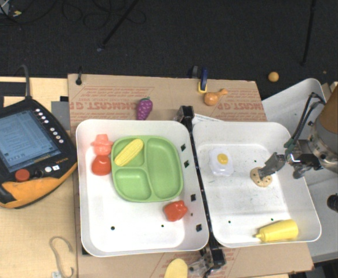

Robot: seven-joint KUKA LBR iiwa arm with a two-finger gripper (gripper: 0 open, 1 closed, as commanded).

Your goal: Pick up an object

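In the right bin [308,213], my gripper [284,168] hangs over the right part, fingers spread open with nothing between them. Its left fingertip [269,168] is just above a small round tan cookie [262,179] on the bin floor. A white piece with a yellow centre [221,161] lies to the cookie's left. Near the bin's front edge lies a yellow mustard bottle [279,230]. In the left bin [128,230], a green divided plate [151,175] holds a yellow corn cob [127,151].
The left bin also holds a pink and red piece [101,155] and a red item [175,211]. Purple grapes [144,108] and an orange gourd [214,97] lie on the cardboard behind the bins. A teach pendant [21,146] sits at the left.
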